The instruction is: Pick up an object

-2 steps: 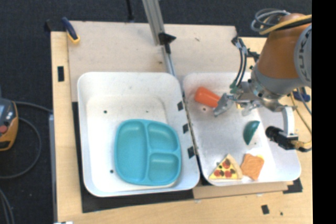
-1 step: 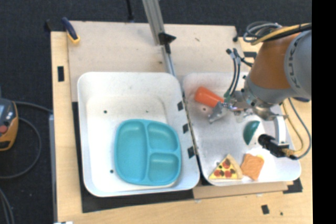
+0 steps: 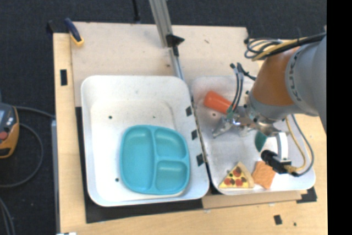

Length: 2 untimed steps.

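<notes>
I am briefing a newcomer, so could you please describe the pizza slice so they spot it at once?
Find the right bin. At its front edge lies the pizza slice, a yellow triangle with red spots, left of the plain orange block.

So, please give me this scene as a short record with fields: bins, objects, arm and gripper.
left bin: holds a blue divided plate, lying flat toward its near side
right bin: holds an orange cylinder, a pizza slice toy, an orange square piece and a small green object
arm: reaches over the right bin from the right
gripper: low over the right bin's floor, just below the orange cylinder; nothing visibly held
task state: no object picked up yet
</notes>
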Each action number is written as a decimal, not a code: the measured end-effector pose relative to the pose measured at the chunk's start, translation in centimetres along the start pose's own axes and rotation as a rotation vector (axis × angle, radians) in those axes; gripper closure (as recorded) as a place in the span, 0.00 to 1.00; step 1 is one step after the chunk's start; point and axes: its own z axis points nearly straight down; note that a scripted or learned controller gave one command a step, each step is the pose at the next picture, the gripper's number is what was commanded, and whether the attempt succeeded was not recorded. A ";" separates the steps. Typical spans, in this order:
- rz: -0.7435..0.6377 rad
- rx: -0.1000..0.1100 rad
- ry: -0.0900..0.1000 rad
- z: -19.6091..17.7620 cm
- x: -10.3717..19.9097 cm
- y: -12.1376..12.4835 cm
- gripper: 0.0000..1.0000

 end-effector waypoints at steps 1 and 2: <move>0.005 -0.008 -0.001 -1.5 -0.2 0.2 1.00; -0.003 -0.010 -0.001 -5.9 -0.4 0.8 1.00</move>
